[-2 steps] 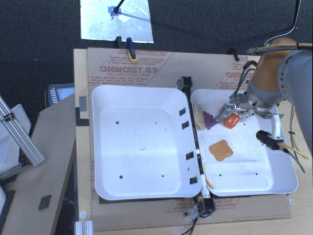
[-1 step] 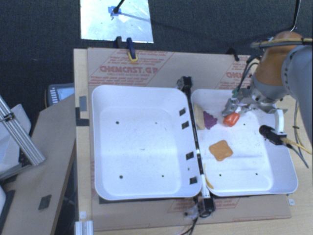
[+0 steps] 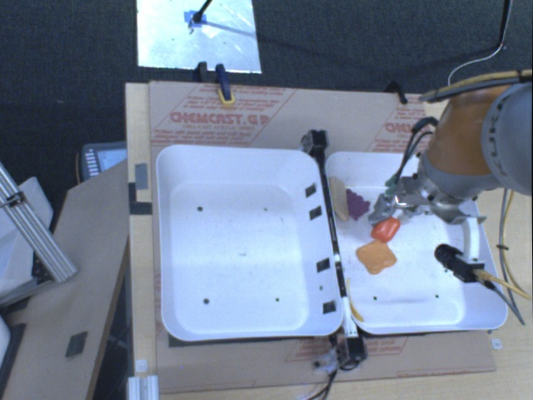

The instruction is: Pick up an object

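The 2 white bins sit side by side on a cardboard sheet (image 3: 250,107); take the right bin (image 3: 416,307) as the landmark. The arm (image 3: 479,140), grey with an orange band, reaches over that bin's far right part; its gripper (image 3: 398,202) hangs low above the bin's middle, and whether it is parted or closed I cannot tell. A red-orange object (image 3: 385,228) lies just under the gripper tip, touching or nearly touching it; I cannot tell whether it is gripped. An orange object (image 3: 376,257) lies just nearer the camera than the red one, on the bin floor. A purple object (image 3: 358,202) rests toward the bin's left wall, beside a pale tan piece (image 3: 339,198) against that wall. The left bin (image 3: 241,240) adjoins the right bin's left wall.
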